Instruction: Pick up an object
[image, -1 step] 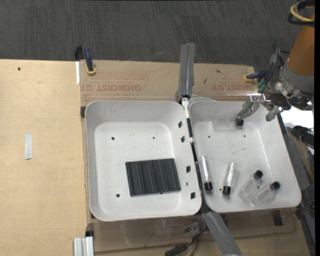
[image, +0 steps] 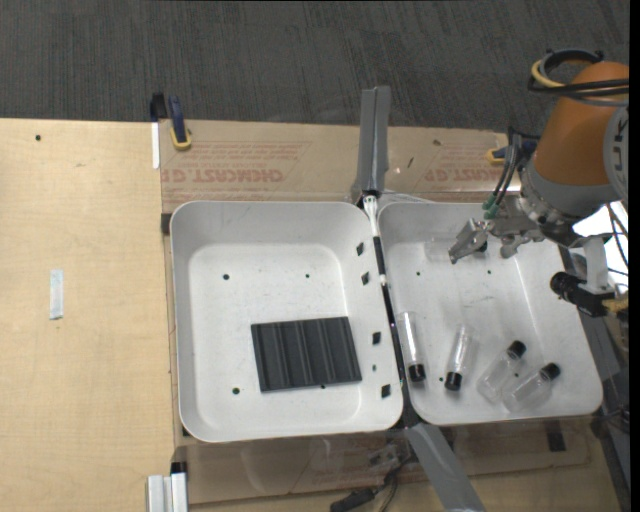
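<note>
While nothing sits between its fingers, we see the metal two-finger pincer (image: 487, 243) hanging over the far part of the right shallow white bin (image: 575, 402), fingers spread apart, tips clear of any object.

Pickable things, right bin: we count several small clear plastic vials with black caps. One clear tube (image: 411, 350) lies along the bin's left wall, cap toward the near edge. A second clear tube (image: 457, 357) lies just beside it, tilted, cap also toward the near side. A third capped vial (image: 514, 352) sits further right, and a fourth (image: 535, 382) lies near the bin's near-right corner, close to a crumpled clear bit we can't identify. All of these are in the near half of the bin, well apart from the pincer.

Left shallow white bin (image: 190, 300): we see a flat dark grey ribbed rectangular panel (image: 305, 354) lying in its near half.

Grey arm with orange band (image: 580, 120) comes in from the right. Both bins rest on a brown cardboard sheet (image: 260, 165) on the light wooden surface (image: 80, 300). A grey metal divider post (image: 374, 140) stands between the bins at the far side. A small blue-and-yellow clamp (image: 175, 125) grips the cardboard's far left corner.
</note>
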